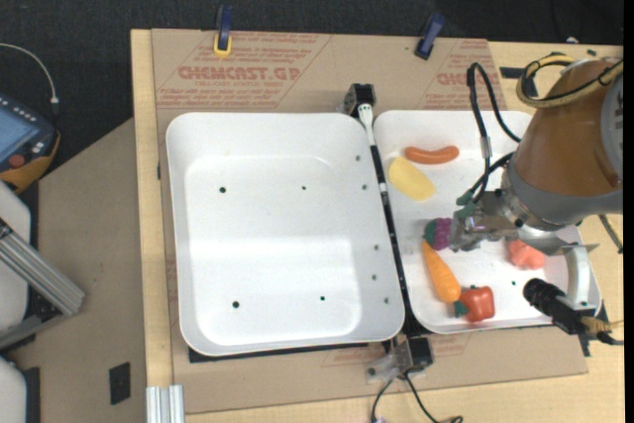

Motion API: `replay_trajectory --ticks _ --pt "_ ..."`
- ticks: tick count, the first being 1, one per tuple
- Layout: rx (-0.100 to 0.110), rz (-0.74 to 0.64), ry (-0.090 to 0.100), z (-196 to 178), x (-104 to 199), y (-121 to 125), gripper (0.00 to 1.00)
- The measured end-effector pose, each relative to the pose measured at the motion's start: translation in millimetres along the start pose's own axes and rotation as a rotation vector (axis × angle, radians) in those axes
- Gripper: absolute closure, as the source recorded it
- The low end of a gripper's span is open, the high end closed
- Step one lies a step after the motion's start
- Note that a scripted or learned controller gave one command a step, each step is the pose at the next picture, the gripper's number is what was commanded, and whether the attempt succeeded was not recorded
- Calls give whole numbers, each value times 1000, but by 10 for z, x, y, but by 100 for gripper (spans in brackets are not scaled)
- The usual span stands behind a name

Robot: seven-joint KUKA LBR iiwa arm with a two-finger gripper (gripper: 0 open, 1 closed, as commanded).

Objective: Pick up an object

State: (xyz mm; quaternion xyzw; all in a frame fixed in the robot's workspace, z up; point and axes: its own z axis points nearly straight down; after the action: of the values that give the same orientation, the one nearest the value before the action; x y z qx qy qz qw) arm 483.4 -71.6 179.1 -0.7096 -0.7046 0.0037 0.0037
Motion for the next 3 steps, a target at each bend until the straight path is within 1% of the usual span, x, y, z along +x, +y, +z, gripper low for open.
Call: replay_trajectory --ticks 1,2,3 --pt "-16 -14 1 -368 569 344 100" --pt "-18 -8 0 -1103 519 161 100" --pt "2 0 -1 4 72 -76 100"
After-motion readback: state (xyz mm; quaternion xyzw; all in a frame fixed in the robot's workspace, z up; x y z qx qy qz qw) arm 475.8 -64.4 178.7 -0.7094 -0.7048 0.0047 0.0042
